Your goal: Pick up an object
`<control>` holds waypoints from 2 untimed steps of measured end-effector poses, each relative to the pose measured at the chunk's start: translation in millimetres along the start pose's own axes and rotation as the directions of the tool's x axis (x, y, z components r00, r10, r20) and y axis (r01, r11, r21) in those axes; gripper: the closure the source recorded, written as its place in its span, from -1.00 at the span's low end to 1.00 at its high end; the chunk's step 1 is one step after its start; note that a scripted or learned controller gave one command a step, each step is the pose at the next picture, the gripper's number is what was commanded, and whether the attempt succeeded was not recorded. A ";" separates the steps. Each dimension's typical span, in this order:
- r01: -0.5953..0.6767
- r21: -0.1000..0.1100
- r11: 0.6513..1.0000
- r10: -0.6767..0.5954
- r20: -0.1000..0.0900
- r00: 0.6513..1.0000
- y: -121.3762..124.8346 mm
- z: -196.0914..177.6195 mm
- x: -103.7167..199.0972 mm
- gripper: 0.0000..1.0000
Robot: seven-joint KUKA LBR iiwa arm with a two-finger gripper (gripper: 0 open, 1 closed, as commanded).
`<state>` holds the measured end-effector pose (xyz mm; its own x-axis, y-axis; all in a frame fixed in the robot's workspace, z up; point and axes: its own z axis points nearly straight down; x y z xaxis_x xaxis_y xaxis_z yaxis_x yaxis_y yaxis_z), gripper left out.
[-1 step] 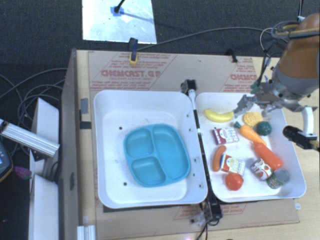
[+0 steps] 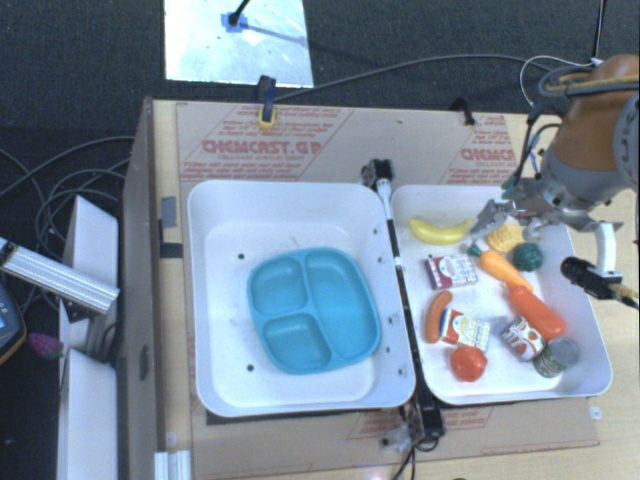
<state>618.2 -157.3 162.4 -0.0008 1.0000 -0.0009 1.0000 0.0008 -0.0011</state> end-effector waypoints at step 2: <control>0.000 -0.016 1.000 0.000 0.000 1.000 -23.9 68.1 58.9 -1.00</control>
<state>594.2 -98.5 94.3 -0.0010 1.0000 -0.0012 0.9999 0.0010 0.0144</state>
